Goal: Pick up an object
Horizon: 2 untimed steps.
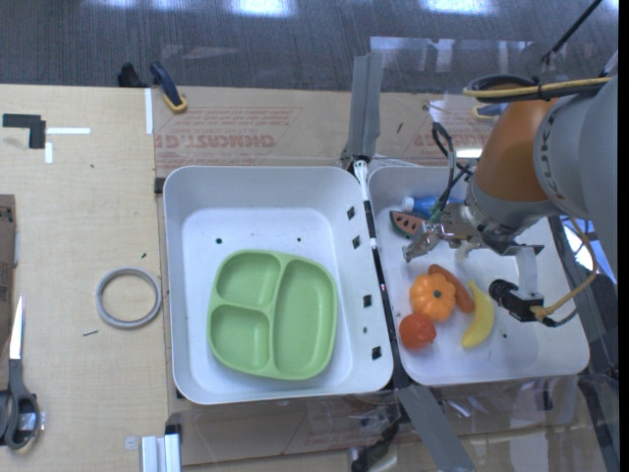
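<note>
Tabletop [79, 214]: right bin [550, 357], end effector [439, 236] above pumpkin [432, 294], finger state indeterminable; banana [479, 318] right of pumpkin, tomato [417, 331] below.

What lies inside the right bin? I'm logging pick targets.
Right bin holds a small pumpkin, tomato, banana, watermelon slice and something blue. The arm covers the bin's far corner.

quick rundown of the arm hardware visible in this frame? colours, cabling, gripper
Single arm: rounded light-grey casing with a broad orange band above the wrist. Black cables loop over the orange section and run off to the upper right. The gripper is a small metallic-grey assembly with thin wiring around it.
</note>
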Each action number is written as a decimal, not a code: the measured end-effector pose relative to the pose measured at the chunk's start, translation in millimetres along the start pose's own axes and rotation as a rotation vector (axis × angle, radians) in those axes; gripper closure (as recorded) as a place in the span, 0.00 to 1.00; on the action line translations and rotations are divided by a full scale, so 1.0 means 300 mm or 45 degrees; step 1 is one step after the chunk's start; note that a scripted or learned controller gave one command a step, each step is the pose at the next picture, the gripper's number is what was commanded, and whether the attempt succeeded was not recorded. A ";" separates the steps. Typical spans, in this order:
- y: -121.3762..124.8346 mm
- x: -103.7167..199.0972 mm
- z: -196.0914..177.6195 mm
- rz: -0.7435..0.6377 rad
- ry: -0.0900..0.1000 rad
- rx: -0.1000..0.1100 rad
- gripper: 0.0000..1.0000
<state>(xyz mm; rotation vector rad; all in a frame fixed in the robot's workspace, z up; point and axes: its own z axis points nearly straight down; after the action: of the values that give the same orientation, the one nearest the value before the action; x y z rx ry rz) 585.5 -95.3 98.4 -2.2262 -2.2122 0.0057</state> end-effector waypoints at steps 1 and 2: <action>0.206 -0.062 0.028 -0.010 -0.001 0.002 0.00; 0.205 -0.061 0.001 -0.016 -0.001 0.006 1.00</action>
<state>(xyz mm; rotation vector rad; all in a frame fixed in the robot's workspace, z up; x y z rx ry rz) 647.0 -113.9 97.7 -2.2106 -2.2239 0.0125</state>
